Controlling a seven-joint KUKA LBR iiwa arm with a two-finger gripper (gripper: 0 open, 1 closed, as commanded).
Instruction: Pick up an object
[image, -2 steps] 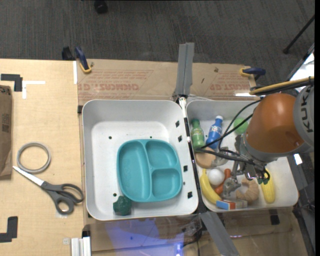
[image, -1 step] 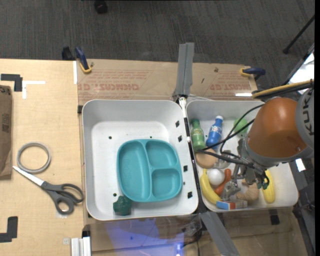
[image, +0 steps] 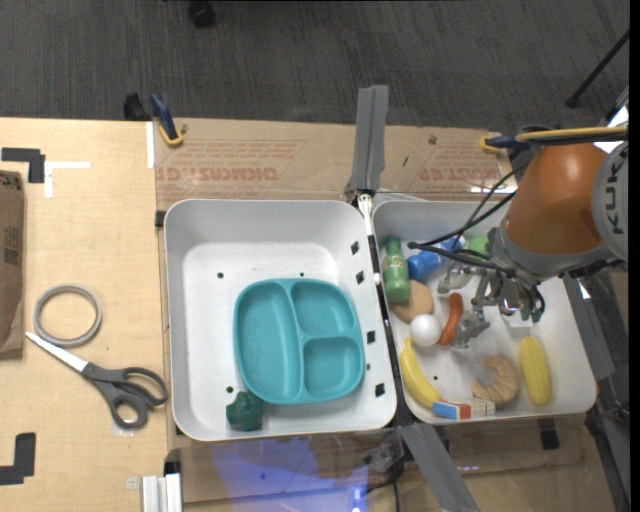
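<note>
Hotdog (image: 455, 318) is lying just left of the gripper (image: 478, 322), which is hovering in the right bin (image: 570, 400); jaw state: cannot tell. Descending should be centred, avoiding the egg (image: 425, 329).

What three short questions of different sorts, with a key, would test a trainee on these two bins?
1. True or false: the teal divided plate lies in the left bin.
2. Which lies nearest the plate? A) banana B) green broccoli piece C) corn cob
3. Fill in: the gripper hangs over the ____ bin.

Key: 1 true. 2 B; the banana and corn cob lie in the right bin. 3 right.
</note>
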